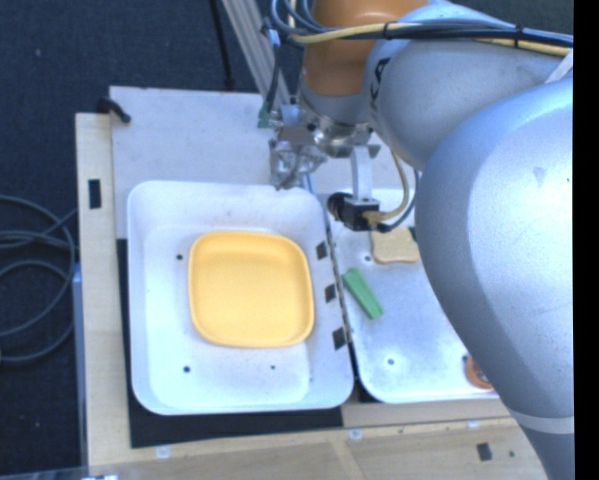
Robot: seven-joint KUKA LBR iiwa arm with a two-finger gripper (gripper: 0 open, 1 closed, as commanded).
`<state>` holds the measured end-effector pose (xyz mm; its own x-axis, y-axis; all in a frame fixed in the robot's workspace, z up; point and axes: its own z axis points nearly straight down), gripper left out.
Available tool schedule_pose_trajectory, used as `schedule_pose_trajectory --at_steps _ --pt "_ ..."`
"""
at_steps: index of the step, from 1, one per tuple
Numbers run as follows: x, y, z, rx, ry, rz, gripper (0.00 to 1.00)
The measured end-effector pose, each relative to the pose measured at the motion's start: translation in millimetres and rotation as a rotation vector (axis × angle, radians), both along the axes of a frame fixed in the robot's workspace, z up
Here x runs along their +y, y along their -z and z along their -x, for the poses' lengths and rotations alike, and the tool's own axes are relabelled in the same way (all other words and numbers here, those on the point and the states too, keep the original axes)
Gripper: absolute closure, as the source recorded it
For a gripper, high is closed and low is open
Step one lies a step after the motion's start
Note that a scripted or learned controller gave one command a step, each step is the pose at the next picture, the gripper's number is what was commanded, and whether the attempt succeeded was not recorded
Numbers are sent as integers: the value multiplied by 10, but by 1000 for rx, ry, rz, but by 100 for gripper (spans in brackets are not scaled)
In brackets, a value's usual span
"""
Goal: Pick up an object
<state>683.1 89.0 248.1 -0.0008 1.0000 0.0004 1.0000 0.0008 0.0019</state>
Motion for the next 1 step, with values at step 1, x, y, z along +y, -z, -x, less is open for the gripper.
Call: schedule_pose_trajectory --at_steps 1 --pt "-11 7 2 1 1 1 0"
